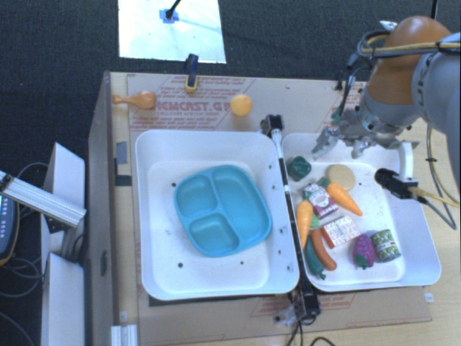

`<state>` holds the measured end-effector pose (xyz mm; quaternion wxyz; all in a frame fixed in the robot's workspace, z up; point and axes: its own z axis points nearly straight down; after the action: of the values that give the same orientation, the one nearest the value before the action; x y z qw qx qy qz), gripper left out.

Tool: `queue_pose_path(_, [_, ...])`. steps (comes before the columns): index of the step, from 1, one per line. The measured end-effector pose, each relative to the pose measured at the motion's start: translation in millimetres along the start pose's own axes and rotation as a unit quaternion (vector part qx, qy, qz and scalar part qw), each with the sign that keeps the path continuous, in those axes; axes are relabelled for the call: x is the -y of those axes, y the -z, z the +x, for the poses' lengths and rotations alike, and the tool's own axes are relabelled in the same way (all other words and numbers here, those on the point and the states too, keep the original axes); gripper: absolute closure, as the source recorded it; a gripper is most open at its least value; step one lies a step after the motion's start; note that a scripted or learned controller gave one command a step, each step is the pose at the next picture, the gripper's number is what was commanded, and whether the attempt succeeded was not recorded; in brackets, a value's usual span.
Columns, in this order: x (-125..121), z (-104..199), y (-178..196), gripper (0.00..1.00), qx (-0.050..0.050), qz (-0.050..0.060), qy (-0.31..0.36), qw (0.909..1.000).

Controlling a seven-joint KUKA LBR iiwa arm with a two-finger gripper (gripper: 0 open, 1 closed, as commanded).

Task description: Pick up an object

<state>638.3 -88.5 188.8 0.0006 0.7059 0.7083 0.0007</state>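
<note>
Two shallow white bins sit side by side on the desk [108, 157]. In the left bin [162, 157] we see a blue divided tray [222, 210] with three compartments, lying slightly askew near the middle. The right bin [425, 258] carries the toy food: a dark green piece [299, 167] near its upper left corner, a pale round bun [340, 175] just beside that, an orange carrot [345, 199] slanting below the bun, and a second carrot [304, 222] along the divider between the bins. A small printed packet [320, 200] lies between the two carrots, with a red-and-white box [340, 231] below it. Toward the lower right rest a purple bunch of grapes [363, 251] and a green can [385, 245], touching or nearly so.

We see the arm [410, 56] reaching in from the right, its claw [340, 144] hanging over the upper edge of the right bin, above the bun. Its fingers [321, 145] are spread apart and nothing sits between them.

Beyond the bins, on the cardboard, lie an orange ball [240, 105] and a tan drumstick-shaped toy [137, 101].
</note>
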Motion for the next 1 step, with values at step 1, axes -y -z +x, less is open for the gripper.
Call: queue_pose_path(1, [12.8, -23.6, -26.5, 0.00, 0.001, 0.000, -0.001, 1.0000])
